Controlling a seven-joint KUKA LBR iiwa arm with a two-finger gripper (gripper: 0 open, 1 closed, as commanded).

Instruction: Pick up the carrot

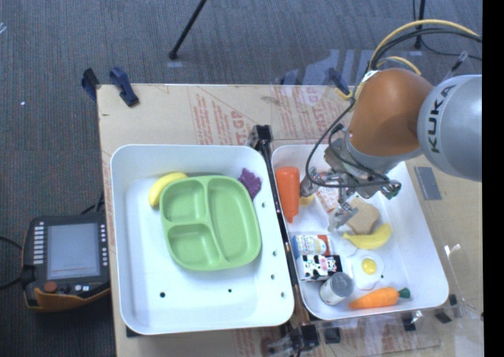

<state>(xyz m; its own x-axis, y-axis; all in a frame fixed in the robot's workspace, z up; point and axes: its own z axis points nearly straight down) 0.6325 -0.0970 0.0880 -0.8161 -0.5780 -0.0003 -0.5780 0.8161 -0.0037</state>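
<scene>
Camera view, looking down at a slant: the grey arm [457, 123] bears the black letters "KUKA" on its side, next to its orange band [387, 115]. Red printing runs across the brown cardboard sheet [197, 115] under the bins, too slanted to read. The small black-and-white milk carton [316, 257] carries a cow-patch pattern and a label whose words are too small to make out.

The orange toy carrot with a green stub top [379, 298] lies flat along the near wall of the right white bin [425, 245], close to that bin's near right corner. Just to its left stands a small grey tin can [336, 288], and just above it a toy fried egg [367, 266]. A yellow toy banana [370, 238] and a tan slice of toy bread [363, 220] lie further up.

The gripper [344, 210] hangs over the middle of the right bin, above the bread and well apart from the carrot; whether it is parted or closed cannot be told here. An orange cylinder [287, 192] lies against the bin's left wall.

The left white bin [130, 269] holds a green three-part plastic tray [211, 220], a second yellow banana [164, 186] at its far left edge and a purple toy piece [250, 182] at its far right. Bare floor shows along that bin's near side and the right bin's right side.
</scene>
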